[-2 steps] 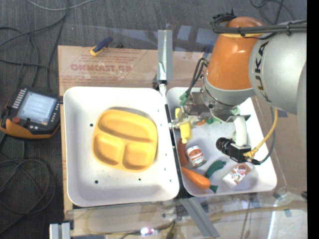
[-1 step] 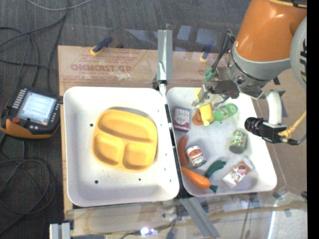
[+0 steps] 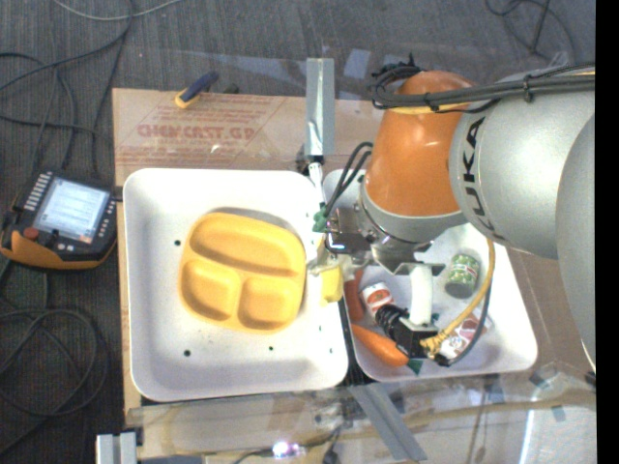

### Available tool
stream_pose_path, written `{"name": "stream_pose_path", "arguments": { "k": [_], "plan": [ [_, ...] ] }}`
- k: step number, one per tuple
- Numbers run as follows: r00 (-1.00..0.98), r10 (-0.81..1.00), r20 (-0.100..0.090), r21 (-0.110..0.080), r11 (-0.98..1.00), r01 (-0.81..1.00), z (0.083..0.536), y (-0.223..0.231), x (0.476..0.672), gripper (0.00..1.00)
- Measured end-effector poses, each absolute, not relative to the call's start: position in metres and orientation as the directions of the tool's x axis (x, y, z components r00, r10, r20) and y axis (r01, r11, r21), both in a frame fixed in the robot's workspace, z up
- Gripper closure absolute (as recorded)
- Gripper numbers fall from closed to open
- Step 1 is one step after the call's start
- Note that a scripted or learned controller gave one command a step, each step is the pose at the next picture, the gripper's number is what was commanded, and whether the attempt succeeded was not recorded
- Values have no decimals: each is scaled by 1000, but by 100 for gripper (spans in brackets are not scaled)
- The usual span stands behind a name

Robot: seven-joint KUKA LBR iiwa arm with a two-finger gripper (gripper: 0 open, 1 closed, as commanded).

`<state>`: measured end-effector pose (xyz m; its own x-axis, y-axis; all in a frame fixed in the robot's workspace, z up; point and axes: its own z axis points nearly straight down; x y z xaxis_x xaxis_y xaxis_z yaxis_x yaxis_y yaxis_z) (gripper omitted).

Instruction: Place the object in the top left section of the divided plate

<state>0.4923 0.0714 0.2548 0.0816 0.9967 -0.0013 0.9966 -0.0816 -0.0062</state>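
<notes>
**A:** Where was the divided plate at that moment?

**B:** The yellow divided plate [image 3: 244, 270] lay in the left bin [image 3: 155, 356], roughly in its middle, with one long section across the top and two smaller ones below. All three sections looked bare.

**A:** And the arm?

**B:** The arm [image 3: 503, 162], grey with its orange band, came in from the right and hung over the right bin [image 3: 517, 351]. Its bulk covered most of that bin. The hand [image 3: 329, 259] sat low at the divider between the two bins, right at the plate's right rim.

**A:** Was it gripping anything?

**B:** A small yellow object [image 3: 332, 283] showed just under the hand, at the left bin's right wall, beside the plate. I couldn't tell whether it sat between the fingers, or whether the hand was open or closed at all.

**A:** What else was in the right bin?

**B:** An orange carrot-like piece [image 3: 372, 346] near the front wall, a red-and-white item [image 3: 375, 296] above it, and a green can [image 3: 463, 273] further right.

**A:** Off the desk?

**B:** An orange-edged pendant [image 3: 63, 218] lay on the floor to the left.
</notes>
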Motion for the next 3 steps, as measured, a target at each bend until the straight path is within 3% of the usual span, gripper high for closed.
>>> {"name": "stream_pose_path", "arguments": {
  "k": [1,2,3],
  "plan": [
    [55,998,-2,-4,-55,998,292,52,513,100],
    [6,1000,-4,-2,-6,1000,288,49,512,100],
    [28,1000,-5,-4,-28,1000,271,14,526,100]
  ]
}}
